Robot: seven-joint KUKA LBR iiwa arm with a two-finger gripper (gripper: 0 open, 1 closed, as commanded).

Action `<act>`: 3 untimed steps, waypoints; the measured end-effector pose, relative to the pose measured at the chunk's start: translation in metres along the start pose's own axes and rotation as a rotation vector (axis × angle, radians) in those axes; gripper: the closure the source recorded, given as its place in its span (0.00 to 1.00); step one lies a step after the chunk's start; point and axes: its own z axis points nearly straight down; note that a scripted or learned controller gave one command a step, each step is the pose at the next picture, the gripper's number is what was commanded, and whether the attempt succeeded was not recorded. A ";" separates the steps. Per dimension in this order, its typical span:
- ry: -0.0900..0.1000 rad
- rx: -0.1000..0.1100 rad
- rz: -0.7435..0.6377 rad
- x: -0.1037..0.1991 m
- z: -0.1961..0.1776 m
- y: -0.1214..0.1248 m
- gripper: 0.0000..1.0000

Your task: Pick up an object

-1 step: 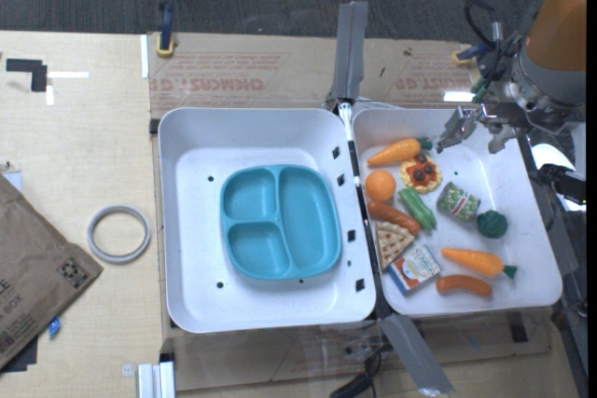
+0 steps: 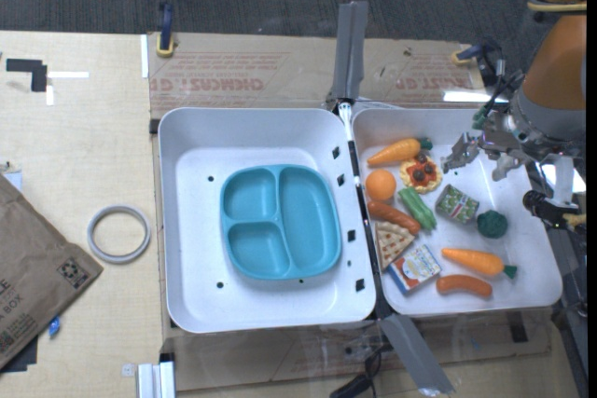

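Currently hand (image 2: 483, 154) positioned above right bin (image 2: 532, 289), fingers spread, nothing held; descent best centred over green packet (image 2: 457, 204).

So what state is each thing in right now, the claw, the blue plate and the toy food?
gripper: hanging over the right bin, nothing seen between its fingers
blue plate: lying flat in the left bin, compartments bare
carrot: lying loose in the right bin
orange: resting beside the carrot
sausage: lying flat near the front wall
tape ring: flat on the bench, outside the bins
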 end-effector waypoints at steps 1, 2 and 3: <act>0.002 -0.011 0.068 -0.019 0.060 -0.028 0.00; 0.002 -0.012 0.070 -0.020 0.051 -0.028 1.00; 0.000 -0.001 0.044 0.040 -0.029 -0.021 1.00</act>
